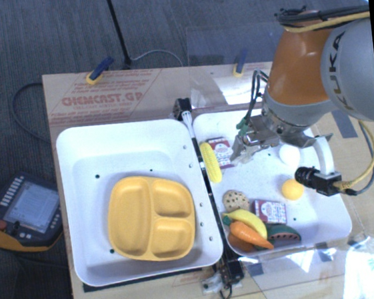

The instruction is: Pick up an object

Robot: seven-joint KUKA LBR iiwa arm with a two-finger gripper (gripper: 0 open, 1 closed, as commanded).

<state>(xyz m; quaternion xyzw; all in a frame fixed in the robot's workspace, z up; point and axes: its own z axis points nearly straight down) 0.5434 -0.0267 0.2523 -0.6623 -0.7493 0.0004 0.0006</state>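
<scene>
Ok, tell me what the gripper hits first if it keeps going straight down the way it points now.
Probably the small red-and-white carton, or the bare floor of the right bin just beside it. The gripper points down near the carton's right edge, with the corn cob further left. Depth is hard to judge from this slanted view.

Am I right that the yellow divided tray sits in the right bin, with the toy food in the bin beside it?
Not quite. The camera view shows the yellow divided tray in the left bin; the toy food, such as the corn and carrot, lies in the right bin.
</scene>
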